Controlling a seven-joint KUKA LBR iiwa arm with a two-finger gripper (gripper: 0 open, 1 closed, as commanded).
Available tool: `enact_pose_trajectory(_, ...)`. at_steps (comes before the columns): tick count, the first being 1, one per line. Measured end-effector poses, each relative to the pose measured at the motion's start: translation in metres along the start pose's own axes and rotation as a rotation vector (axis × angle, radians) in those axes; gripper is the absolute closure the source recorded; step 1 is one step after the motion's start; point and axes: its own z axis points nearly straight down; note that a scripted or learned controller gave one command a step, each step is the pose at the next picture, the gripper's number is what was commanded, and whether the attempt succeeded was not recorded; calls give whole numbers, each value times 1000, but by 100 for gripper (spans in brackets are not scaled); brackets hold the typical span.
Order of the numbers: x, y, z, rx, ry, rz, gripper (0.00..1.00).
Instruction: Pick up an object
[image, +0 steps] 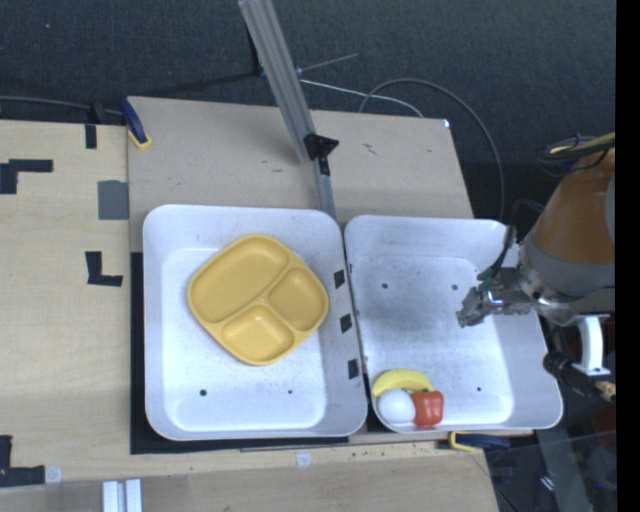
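A yellow divided plate (258, 297) lies in the left bin (170, 400). In the right bin (500, 400), at the front left corner, sit a yellow banana-like piece (401, 379), a white egg-shaped object (397, 406) and a small red object (428, 407), all close together. My gripper (478, 305) hangs over the right side of the right bin, well behind and to the right of those three objects. Nothing shows between its fingers.
A grey metal bar (285, 85) slants down from the top to the gap between the bins. Cables (420, 100) run behind the right bin. The arm's orange and grey body (575, 240) stands at the right bin's right edge.
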Motion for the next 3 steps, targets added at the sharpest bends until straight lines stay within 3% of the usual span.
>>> enact_pose_trajectory(1,0,1,-21,2,1,0,100)
enact_pose_trajectory(3,101,46,-9,4,3,-5,100)
